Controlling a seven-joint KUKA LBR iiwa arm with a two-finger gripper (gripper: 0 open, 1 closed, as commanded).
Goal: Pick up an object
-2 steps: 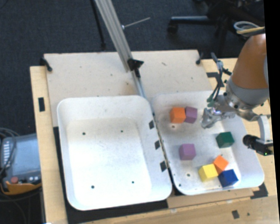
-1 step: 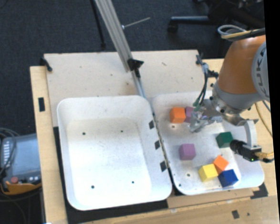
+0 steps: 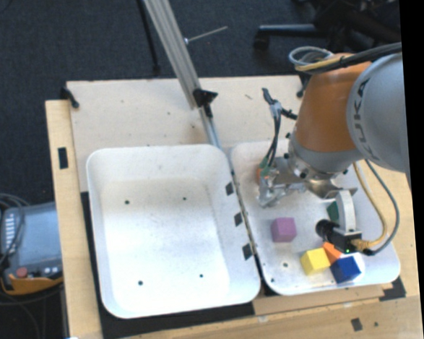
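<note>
My gripper (image 3: 271,190) hangs over the upper left part of the right bin (image 3: 293,288), under the grey and orange wrist. A purple cube (image 3: 283,230) lies on the bin floor just below and slightly right of the gripper, apart from it. Further toward the front right corner sit a yellow cube (image 3: 315,260), a blue cube (image 3: 346,269) and a small orange piece (image 3: 331,249), close together. A dark green object (image 3: 334,211) shows partly under the arm. Nothing is visibly held.
The left bin (image 3: 99,209) stands beside the right one, a black divider strip (image 3: 238,217) between them. A slanted metal pole (image 3: 179,55) rises behind the bins. Cables (image 3: 378,211) loop from the wrist over the right bin's right side.
</note>
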